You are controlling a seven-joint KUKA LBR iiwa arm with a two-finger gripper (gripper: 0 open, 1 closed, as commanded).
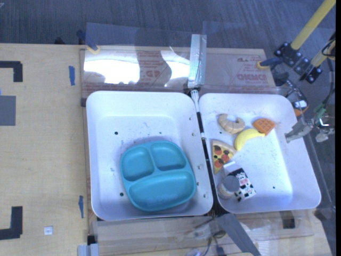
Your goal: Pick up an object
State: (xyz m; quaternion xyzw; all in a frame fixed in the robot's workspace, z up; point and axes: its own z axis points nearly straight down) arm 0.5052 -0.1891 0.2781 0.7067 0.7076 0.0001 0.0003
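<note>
The right bin (277, 188) holds several toy foods. A pale bagel (232, 123) lies near its back, with an orange waffle (264, 125) to its right. In front of these a yellow banana (247, 139) rests beside a pizza slice (220, 154) that lies against the left wall. Near the front left, a grey cup (229, 185) touches a black-and-white carton (242, 184).
A teal divided plate (156, 176) lies in the left bin (106, 121). Grey metal hardware and cables (305, 127) overhang the right bin's right rim. A yellow pole with a black clamp (306, 31) slants at the top right. A clear panel (160, 63) stands behind the bins.
</note>
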